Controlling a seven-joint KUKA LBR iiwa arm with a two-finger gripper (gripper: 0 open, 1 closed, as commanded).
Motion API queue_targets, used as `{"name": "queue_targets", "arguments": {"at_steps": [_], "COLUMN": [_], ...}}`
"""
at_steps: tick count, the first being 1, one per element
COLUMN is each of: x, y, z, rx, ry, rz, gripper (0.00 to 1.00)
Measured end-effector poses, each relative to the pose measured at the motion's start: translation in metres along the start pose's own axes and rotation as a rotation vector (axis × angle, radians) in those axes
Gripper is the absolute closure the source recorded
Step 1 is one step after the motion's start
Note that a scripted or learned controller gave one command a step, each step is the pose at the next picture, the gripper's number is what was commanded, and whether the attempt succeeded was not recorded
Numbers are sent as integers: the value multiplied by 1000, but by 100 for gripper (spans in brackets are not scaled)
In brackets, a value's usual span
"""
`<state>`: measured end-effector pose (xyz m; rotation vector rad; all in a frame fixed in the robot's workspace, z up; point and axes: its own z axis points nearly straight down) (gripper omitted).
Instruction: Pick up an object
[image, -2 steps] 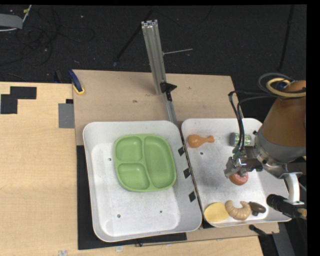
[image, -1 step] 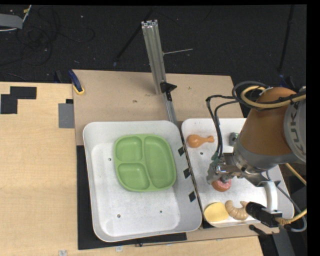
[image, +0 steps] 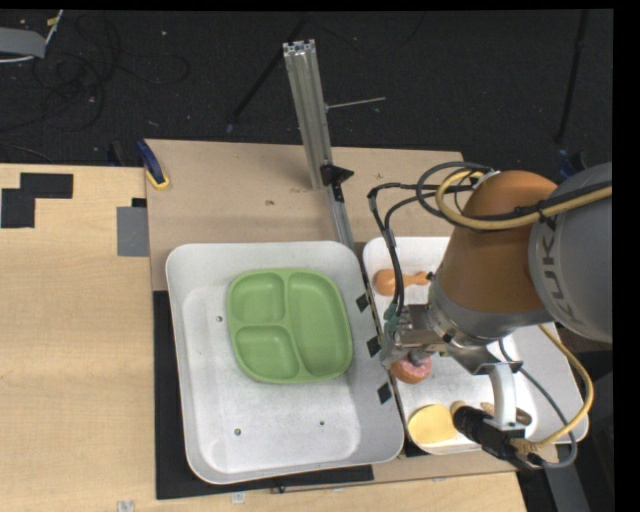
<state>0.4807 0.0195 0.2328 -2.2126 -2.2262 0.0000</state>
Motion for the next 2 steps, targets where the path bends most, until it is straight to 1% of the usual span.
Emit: {"name": "queue_targets", "arguments": {"at_steps": [1, 2], "x": [55, 91], "y": [-1, 2], "z": [-6, 3], "rx": [2, 2], "ry": [-2, -2], "rz": [1, 2], "gripper": [100, 100]}}
